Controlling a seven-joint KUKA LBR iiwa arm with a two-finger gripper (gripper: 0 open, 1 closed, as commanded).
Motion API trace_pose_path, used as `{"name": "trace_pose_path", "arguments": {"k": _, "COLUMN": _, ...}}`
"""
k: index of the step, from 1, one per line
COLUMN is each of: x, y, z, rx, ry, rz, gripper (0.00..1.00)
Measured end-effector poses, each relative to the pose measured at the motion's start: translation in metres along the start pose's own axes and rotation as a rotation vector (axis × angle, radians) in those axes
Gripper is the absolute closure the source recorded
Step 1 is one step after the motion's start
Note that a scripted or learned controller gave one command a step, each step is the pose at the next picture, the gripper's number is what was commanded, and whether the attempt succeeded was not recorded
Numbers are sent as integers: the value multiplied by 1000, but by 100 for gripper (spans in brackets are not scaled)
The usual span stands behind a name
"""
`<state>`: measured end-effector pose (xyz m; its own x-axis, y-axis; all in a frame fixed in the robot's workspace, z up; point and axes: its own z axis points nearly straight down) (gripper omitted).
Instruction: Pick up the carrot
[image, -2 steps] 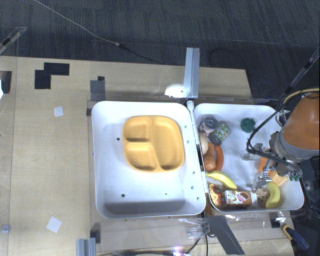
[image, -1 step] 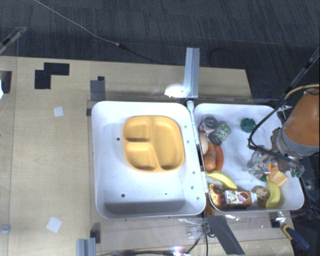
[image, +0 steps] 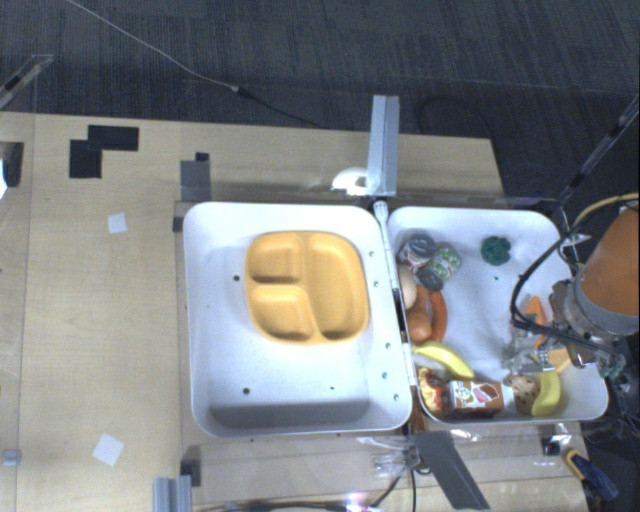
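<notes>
The camera view looks down at a slant on a pale wooden bench (image: 90, 330) bearing two shallow white bins side by side.

The left white bin (image: 215, 390) holds a yellow plastic plate with three compartments (image: 305, 287), lying flat near the bin's middle.

The right white bin (image: 470, 225) holds a scatter of toy food. Along its left wall, from the far end toward the near end, lie a grey round object (image: 418, 245), a green and grey patterned can on its side (image: 441, 264), a reddish-brown sausage-shaped piece (image: 423, 318) and a yellow banana (image: 444, 360). At the near edge rests a dark red and brown packet (image: 462, 396), with a second yellow curved fruit (image: 547, 393) to its right. A small dark green knobbly object (image: 495, 249) sits alone near the far wall.

The grey arm with its orange band (image: 610, 265) comes in from the right and hangs over the right side of this bin, black cables looping around it. The two-finger gripper (image: 530, 350) points down just above the bin floor; its state cannot be told from here. The orange carrot (image: 538, 310) lies right beside the gripper, close to the bin's right side, partly hidden by the wrist and cables. Whether the gripper touches the carrot cannot be told.
</notes>
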<state>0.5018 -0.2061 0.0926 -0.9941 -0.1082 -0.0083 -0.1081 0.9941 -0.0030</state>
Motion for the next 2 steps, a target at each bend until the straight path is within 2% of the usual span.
{"name": "trace_pose_path", "arguments": {"k": 1, "x": -13, "y": 15, "z": -81, "rx": 2, "ry": -5, "rz": -178, "gripper": 100}}
{"name": "trace_pose_path", "arguments": {"k": 2, "x": -22, "y": 76, "z": -132, "rx": -1, "ry": -5, "rz": -45, "gripper": 100}}
